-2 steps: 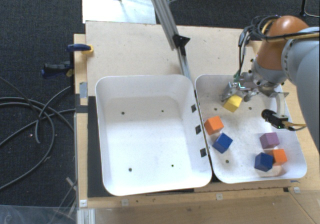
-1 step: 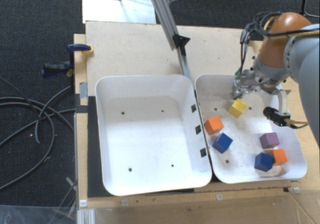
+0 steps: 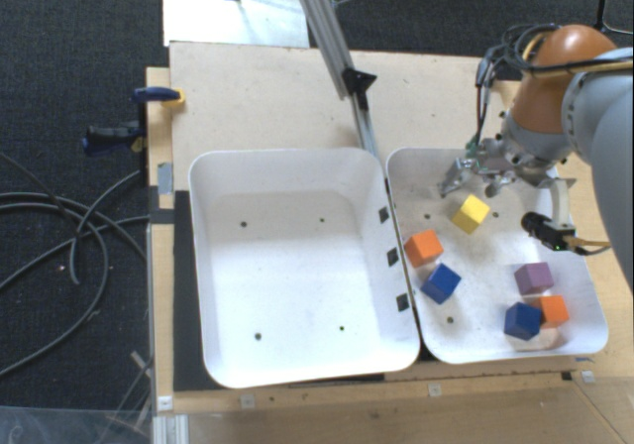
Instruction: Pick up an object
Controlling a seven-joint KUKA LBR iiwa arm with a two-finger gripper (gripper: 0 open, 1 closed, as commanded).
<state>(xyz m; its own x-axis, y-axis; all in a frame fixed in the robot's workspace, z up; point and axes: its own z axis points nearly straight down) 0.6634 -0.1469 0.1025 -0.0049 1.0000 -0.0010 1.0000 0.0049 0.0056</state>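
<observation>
My gripper (image 3: 472, 184) hangs over the back of the right bin (image 3: 584, 338), its fingers spread open with nothing between them. A yellow cube (image 3: 472, 213) lies tilted just in front of and below the fingertips, apart from them. Further forward on the left lie an orange cube (image 3: 424, 247) and a blue cube (image 3: 441, 282). A purple cube (image 3: 534, 277) sits toward the right. In the front right corner a darker blue cube (image 3: 522, 320) and a small orange cube (image 3: 555, 310) touch each other.
The left bin (image 3: 287, 166) adjoins the right bin along a shared wall with black tabs (image 3: 392, 256). A slanted metal pole (image 3: 332, 31) crosses the bench from the top down to that wall. A black cable fitting (image 3: 547, 230) hangs by the arm's wrist.
</observation>
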